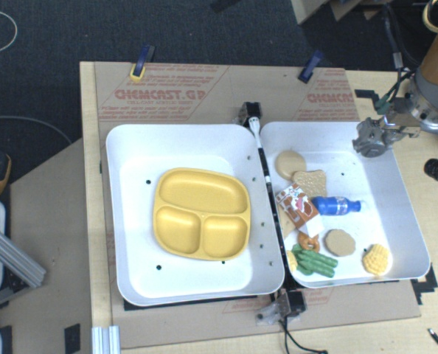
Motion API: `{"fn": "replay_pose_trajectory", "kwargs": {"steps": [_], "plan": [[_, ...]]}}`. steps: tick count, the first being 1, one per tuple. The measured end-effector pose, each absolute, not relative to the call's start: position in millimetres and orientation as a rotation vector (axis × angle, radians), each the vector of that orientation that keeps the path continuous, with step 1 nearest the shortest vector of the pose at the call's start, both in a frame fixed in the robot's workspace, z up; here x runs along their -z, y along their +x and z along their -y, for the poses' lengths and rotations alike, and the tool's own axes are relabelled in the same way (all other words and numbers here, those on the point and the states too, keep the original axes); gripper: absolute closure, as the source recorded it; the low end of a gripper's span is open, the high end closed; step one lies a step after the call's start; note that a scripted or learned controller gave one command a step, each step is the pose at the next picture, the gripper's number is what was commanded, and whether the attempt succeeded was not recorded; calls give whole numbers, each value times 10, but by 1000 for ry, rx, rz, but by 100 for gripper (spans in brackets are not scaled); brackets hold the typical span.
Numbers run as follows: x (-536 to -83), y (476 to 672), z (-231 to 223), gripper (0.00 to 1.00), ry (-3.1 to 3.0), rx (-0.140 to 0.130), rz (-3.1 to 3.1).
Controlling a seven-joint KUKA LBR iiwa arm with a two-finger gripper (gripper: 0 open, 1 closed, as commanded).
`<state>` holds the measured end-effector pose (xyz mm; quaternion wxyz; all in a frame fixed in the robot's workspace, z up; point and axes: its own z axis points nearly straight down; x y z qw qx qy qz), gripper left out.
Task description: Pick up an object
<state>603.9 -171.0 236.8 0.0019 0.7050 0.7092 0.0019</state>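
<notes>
Camera view: grey two-finger gripper (369,140), grip state unclear, hovering at right bin's (403,190) far edge; small blue plastic bottle (335,206) looking light, slippery, best grabbed mid-body.

Looks like a robotics lab or test workshop. Shown by a counter (204,87) faced with masked sheet printed "CHEMCAST GP", held down by spring clamps (140,63), two white bins (123,198) fixed side by side, loose cables (300,338) trailing across dark carpet (94,13), bare aluminium framing (12,260) at lower left, and toy food (315,260) as props.
</notes>
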Motion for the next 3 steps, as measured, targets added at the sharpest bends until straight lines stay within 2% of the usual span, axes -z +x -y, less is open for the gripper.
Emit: {"fn": "replay_pose_trajectory", "kwargs": {"steps": [1, 2, 3], "plan": [[-2214, 6195, 1121, 100, 2216, -1, -2232], [-2159, 6330, 801, 100, 2216, -3, -2225], [-2362, 6291, 828, 100, 2217, -5, -2219]]}}
